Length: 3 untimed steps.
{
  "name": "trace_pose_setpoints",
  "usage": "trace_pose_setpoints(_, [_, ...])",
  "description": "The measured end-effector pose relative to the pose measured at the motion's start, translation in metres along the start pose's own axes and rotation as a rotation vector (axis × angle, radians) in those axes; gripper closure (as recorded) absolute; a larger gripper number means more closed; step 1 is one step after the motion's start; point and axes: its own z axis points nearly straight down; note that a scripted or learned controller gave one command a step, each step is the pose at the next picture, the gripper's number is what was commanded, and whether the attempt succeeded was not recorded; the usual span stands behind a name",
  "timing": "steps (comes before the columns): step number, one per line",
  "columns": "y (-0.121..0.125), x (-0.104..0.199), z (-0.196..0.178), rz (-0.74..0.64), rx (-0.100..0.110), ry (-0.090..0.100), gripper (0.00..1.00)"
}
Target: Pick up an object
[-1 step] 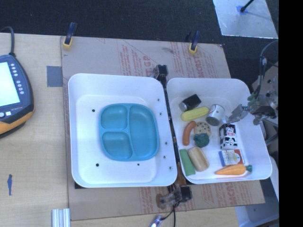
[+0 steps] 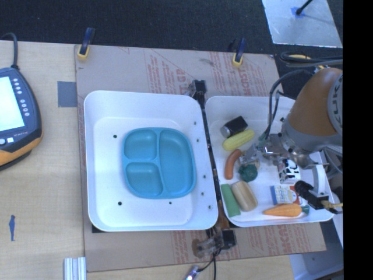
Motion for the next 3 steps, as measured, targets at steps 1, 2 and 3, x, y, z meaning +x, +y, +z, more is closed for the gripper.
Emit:
trace_pose_setpoints(1, [0.086,0.029,-0.026,0.002,0.000,0.002,0.00])
trace_pose_setpoints(2, [0.019,0.018,0.017,0.000,0.003,0.000,0.00])
trace_pose_setpoints(3, [0.082,0.022,0.016,0.003,0.000,0.002,0.00])
